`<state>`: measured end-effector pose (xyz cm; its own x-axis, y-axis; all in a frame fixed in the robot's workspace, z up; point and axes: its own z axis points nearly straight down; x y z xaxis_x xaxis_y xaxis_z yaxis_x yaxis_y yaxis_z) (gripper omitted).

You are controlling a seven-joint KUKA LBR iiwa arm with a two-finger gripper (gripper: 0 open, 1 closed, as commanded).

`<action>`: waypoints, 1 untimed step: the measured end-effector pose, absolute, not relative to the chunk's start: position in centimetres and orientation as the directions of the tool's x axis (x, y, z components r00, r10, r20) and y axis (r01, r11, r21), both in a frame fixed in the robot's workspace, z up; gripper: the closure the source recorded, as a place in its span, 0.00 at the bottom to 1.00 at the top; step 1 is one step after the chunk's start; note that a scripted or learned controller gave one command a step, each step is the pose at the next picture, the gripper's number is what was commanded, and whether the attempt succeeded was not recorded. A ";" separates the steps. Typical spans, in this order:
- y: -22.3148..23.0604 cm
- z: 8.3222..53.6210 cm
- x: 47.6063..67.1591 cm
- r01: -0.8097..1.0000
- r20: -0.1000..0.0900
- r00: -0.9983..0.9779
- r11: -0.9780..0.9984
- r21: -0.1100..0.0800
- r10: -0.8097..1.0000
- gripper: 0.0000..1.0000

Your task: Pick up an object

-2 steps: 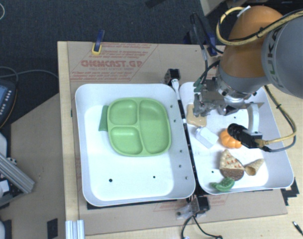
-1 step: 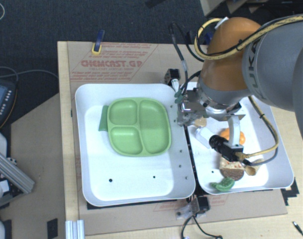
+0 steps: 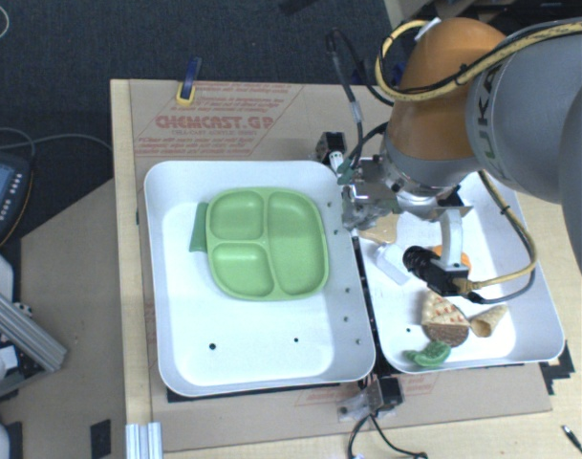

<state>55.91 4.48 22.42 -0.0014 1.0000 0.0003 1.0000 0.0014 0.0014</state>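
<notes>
Currently L bin [image 3: 166, 256] holding green divided plate [image 3: 268, 243], sitting toward rear; open room in front. R bin [image 3: 550, 338] carrying brown wedge [image 3: 444, 319], cone [image 3: 489, 320], green piece [image 3: 429, 355], crowding front edge. Arm [image 3: 443, 103] hanging over R bin's rear-left; jaws open/closed: can't tell.

Left white bin [image 3: 176, 338] and right white bin [image 3: 542, 316] sit side by side, rims touching, on a brown board [image 3: 214, 118] printed CHEMCAST. A blue-and-yellow clamp [image 3: 188, 84] grips the board's far edge. A screened device [image 3: 2, 197] and a metal rail [image 3: 25, 330] stand at the left margin.
</notes>
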 end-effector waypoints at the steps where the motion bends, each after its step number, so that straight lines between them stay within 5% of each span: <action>1: 4.7 23.4 55.3 1.000 0.001 -0.001 0.001 0.002 1.000 1.00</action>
